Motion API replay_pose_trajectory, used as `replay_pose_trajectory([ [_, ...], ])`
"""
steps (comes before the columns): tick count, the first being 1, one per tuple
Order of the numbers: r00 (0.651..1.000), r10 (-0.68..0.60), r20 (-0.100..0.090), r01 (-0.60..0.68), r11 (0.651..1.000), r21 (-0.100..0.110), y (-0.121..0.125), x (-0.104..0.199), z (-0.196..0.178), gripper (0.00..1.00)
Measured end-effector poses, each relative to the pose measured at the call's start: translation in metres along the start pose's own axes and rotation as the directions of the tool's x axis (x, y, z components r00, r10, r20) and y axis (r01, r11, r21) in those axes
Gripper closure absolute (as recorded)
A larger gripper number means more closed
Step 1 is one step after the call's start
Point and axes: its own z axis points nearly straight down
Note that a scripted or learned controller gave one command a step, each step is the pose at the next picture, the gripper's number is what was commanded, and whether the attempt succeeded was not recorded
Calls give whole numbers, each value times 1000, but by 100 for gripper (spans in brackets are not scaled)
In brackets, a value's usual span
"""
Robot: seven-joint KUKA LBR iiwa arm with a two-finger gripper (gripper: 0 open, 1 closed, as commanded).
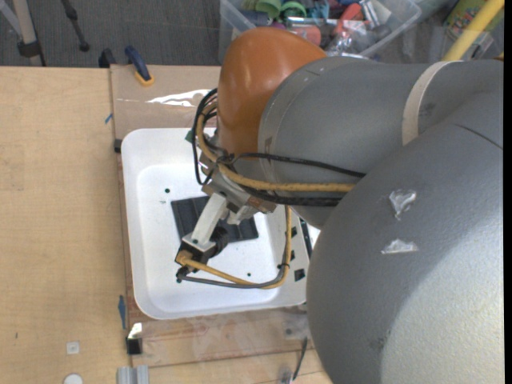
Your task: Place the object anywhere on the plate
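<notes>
over white bin [150,238] | arm [360,134]: 1 | dark flat sheet [186,213]: 1

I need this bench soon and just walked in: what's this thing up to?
The grey arm reaches in from the right, down into a white bin. Its wrist is low over a dark flat square lying on the bin floor, possibly the plate. The arm hides its own tip, so I cannot tell whether it carries anything. A clear tub of toys sits behind the bench.
</notes>
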Motion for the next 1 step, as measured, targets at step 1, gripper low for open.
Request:
replay_pose_trajectory([
  [1, 989, -150, 1, 150, 989, 0, 73, -17, 13, 100],
])
